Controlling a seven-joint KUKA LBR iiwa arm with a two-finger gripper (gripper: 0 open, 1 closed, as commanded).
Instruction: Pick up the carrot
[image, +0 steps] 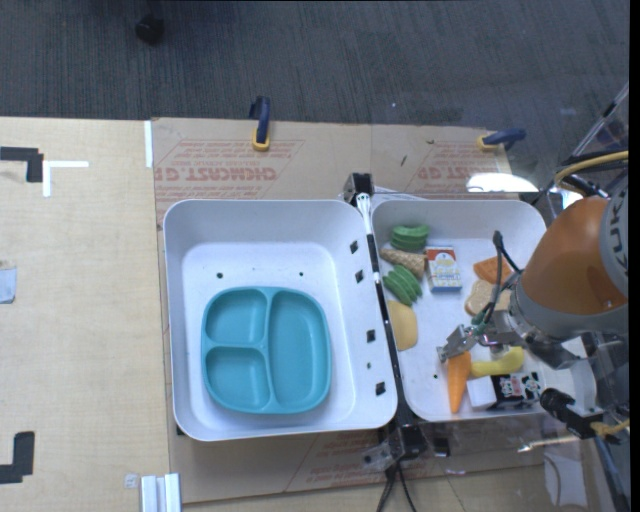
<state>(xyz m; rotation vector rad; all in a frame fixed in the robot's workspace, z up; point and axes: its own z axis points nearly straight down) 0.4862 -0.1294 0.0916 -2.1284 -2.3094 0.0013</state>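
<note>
One carrot (457, 383) lies just below the hand (458, 346).

- 2 white bins: left bin (180, 300), right bin (425, 395)
- 1 teal divided plate (268, 350), three compartments, in left bin
- 1 carrot (457, 382)
- 2 green veg-like pieces: one round (409, 237), one long (403, 285)
- 1 beige knobbly root-like piece (403, 261)
- 1 pale yellow piece (402, 325)
- 1 small white-and-red box (443, 269)
- 1 yellow banana-like piece (497, 363)
- 1 black-and-white small box (512, 389)
- 1 orange item (487, 269) and 1 tan item (481, 297), both partly hidden, type unclear
- 2 blue clamps: (260, 122), (503, 138)
- 1 arm (572, 265), 1 gripper (462, 343)
</note>
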